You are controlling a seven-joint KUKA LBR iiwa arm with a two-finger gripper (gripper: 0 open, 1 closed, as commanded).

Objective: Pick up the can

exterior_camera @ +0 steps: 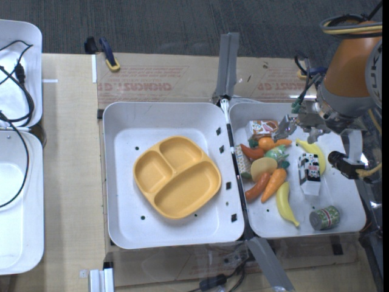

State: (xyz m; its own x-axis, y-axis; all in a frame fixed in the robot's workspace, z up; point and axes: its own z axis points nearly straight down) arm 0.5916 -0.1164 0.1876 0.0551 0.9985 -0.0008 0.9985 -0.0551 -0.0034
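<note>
Bins sit side by side on the bench point(67, 163), and you can read the sorting at a glance: the left bin point(115, 181) carries a yellow divided plate point(177, 176), while the right bin point(352, 221) takes all the toy food. The can point(324, 218) lies on its side in that right bin's near corner, just beside the tip of a yellow banana point(285, 204) and apart from the heap of carrots point(267, 185) further in. Lying flat as it does (it looks free to roll), you would likely want the fingers to close across its round body, not over its ends. It shows a grey metal end and a greenish label with a dash of red; the print is too small to read. A white carton with black patches point(310, 172) stands between the can and the arm's reach. The pincer point(290, 125) hangs over the far side of the same bin, well apart from the can, near a small red-and-white packet point(263, 127). Whether its fingers are spread or closed, you cannot tell from here, and nothing is seen held between them.
</note>
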